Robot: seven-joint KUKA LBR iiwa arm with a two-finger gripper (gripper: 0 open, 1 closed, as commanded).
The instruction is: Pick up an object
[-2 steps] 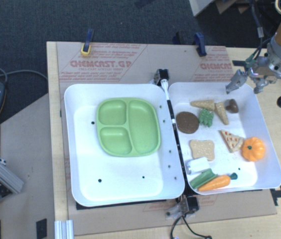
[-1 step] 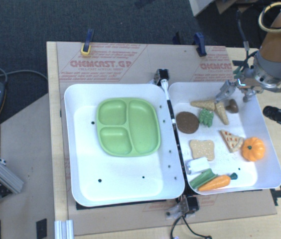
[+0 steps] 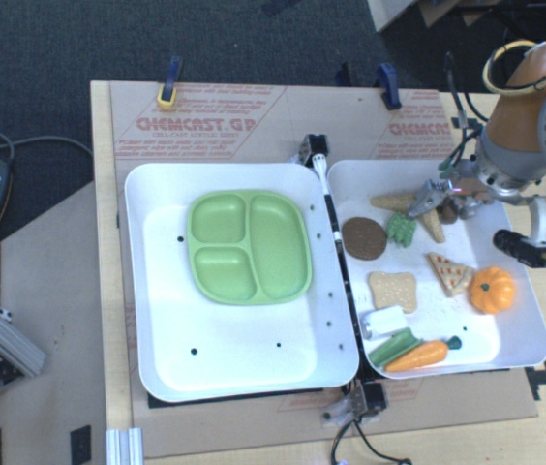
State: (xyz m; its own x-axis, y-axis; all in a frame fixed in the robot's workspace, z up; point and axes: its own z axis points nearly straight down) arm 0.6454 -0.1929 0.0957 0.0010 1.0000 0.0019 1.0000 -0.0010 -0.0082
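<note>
The bench point(image 3: 254, 114) carries two shallow white bins side by side, their inner rims touching along the middle. The left bin point(image 3: 157, 347) holds a single thing, one green divided plate point(image 3: 250, 246) with three compartments, set toward the far half so that a broad stretch of bare floor lies along the near rim and a narrower strip down the left. The right bin point(image 3: 525, 342) is crowded: I count nine small pieces. The arm point(image 3: 525, 105) comes in over its far right corner, and the gripper point(image 3: 435, 198) hangs low at the far part of that bin, just above a pale stick-shaped piece point(image 3: 389, 201) and beside a second one point(image 3: 435, 227); how far its fingers stand apart I cannot tell, nor whether anything sits between them. Near it lie one green leafy piece point(image 3: 401, 230) and one brown round cookie point(image 3: 363, 237) close to the inner rim. Further forward are one orange pumpkin point(image 3: 492, 291) near the right rim, one pizza wedge point(image 3: 450, 273), one tan cracker point(image 3: 392, 290), one small white block point(image 3: 384, 321), and one carrot point(image 3: 416, 356) against the near rim. Little bare floor lies between these pieces.
</note>
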